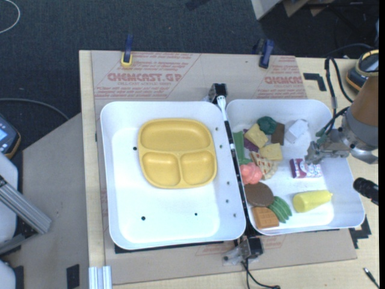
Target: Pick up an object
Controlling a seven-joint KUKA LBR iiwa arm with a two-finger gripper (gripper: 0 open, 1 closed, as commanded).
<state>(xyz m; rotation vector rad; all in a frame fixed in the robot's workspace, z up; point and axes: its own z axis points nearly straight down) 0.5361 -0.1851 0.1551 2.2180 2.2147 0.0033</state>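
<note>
Toy food (264, 161) lies heaped in the right bin (343, 212), smooth plastic pieces in many colours: a pink lump (251, 173), a brown disc (260, 194), a green pod (280, 207), a yellow corn-like cylinder (311, 200), a white faceted block (296, 131) and a red-and-white packet (304, 168). End effector (314, 155) hangs just above the packet; its grip cannot be told. A glossy yellow three-part tray (177, 152) sits in the left bin (120, 191) on the table (96, 83).
</note>
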